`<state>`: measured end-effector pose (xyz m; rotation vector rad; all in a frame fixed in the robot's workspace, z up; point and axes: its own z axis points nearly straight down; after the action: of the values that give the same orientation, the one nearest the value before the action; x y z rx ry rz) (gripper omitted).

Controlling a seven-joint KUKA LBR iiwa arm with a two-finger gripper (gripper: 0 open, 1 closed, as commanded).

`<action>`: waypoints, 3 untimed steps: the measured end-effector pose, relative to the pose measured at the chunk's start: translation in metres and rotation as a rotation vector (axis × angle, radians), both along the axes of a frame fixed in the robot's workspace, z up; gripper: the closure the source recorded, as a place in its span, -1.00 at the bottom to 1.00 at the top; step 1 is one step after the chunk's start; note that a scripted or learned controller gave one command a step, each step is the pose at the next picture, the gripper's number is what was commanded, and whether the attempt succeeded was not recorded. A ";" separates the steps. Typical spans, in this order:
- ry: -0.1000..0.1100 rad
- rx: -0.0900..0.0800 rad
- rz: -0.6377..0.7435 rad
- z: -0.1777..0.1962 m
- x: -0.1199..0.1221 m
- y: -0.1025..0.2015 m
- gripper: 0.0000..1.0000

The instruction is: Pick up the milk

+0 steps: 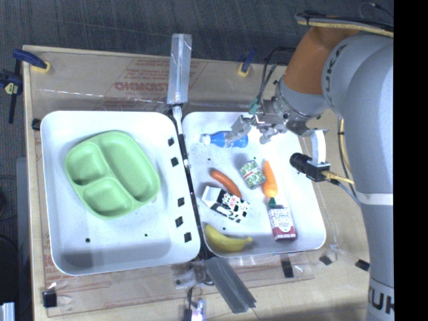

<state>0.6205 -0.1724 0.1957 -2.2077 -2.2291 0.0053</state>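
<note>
Grey arm (354, 112) with orange band, reaching in from the right over the right bin (314, 236). White shallow bins side by side on the worktop (100, 79); green divided plate (112, 172) in the left bin (67, 246). Hand (253, 131) up at the far end of the right bin, fingers apart, nothing between them, blue bottle (224, 139) just beside. Cow-spotted milk (226, 203) carton lying mid-bin, well apart from the hand. Crowded: sausage (225, 180) touching above, banana (227, 238) near below, carrot (269, 178), green packet (252, 173), ketchup bottle (281, 221) to its right.
</note>
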 end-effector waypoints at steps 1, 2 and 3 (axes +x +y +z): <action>0.000 0.000 -0.024 -0.107 -0.057 0.021 -1.00; -0.003 0.001 0.086 -0.106 -0.129 -0.021 -1.00; -0.004 -0.001 0.098 0.022 -0.117 -0.030 -1.00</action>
<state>0.5036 -0.2024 0.2178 -2.0989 -2.3371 0.0019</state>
